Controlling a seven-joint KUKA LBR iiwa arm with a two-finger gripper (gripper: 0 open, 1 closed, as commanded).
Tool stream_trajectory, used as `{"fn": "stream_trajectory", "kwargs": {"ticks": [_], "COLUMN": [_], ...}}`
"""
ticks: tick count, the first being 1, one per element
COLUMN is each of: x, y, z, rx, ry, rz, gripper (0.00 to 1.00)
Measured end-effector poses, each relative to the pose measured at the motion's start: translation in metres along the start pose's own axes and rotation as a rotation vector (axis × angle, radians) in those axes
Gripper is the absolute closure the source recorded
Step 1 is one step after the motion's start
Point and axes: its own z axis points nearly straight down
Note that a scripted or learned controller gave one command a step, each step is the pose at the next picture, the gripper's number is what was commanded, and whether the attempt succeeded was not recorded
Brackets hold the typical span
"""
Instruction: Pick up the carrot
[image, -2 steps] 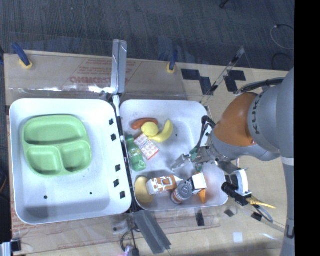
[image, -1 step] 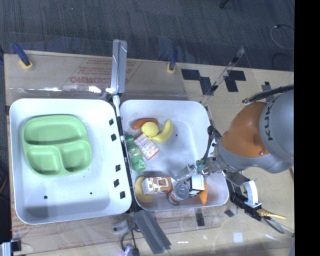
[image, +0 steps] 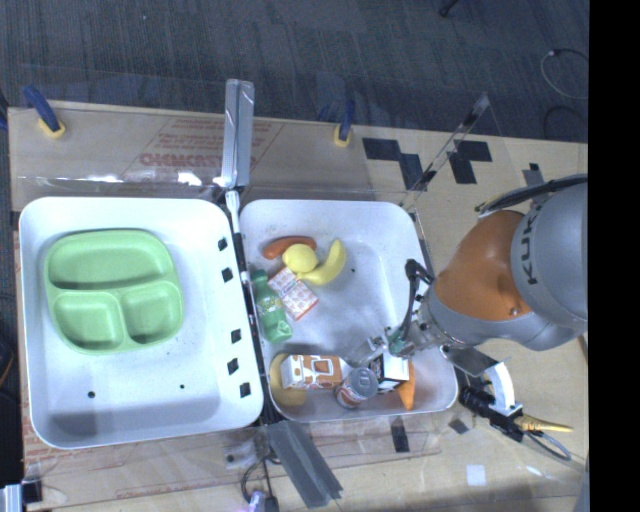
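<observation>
Camera view: gripper (image: 385, 352) over carrot (image: 406, 392) in right bin (image: 330, 212); finger state seemingly unreadable.

Both white bins (image: 330, 215) look like smooth, slightly glossy plastic, green divided tray (image: 112, 290) is matt plastic, the bench (image: 130, 140) looks like bare plywood.

A green divided tray (image: 113, 287) sits in the left bin (image: 40, 400) (banana (image: 330, 263) lies in the right bin (image: 385, 222)).
</observation>
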Motion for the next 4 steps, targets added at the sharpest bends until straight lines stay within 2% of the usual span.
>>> {"fn": "stream_trajectory", "kwargs": {"ticks": [1, 2, 3, 4], "x": [-0.001, -0.001, 0.000, -0.007], "y": [-0.001, 0.000, 0.001, 0.024], "z": [-0.003, -0.020, -0.022, -0.001], "rx": [-0.001, -0.003, -0.002, -0.003], "ry": [-0.002, -0.005, -0.005, -0.007], "rz": [-0.012, -0.214, -0.301, -0.475], "gripper": [0.00, 0.00, 0.00, 0.00]}}
